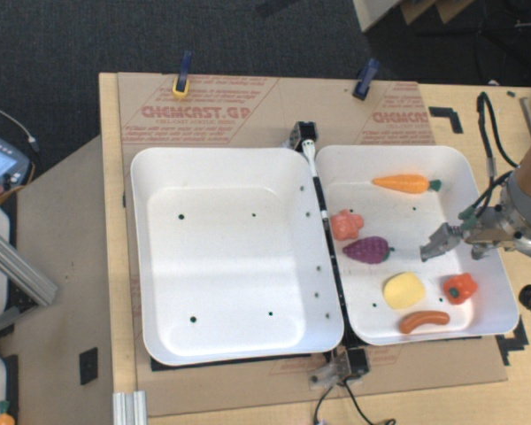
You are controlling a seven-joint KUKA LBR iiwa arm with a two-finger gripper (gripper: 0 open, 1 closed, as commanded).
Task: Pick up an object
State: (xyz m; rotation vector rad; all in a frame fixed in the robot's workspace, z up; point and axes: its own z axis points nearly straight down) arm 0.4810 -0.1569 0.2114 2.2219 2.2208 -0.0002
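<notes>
The arm enters from the right edge of the frame, its gripper low over the right bin, pointing left. Whether the claw is open or closed, I cannot tell. Near it lie a purple toy fruit, a yellow lemon, a red pepper, a sausage, a carrot

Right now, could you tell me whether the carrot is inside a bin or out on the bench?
Inside: the carrot lies flat on the right bin's floor near its far wall.
</notes>
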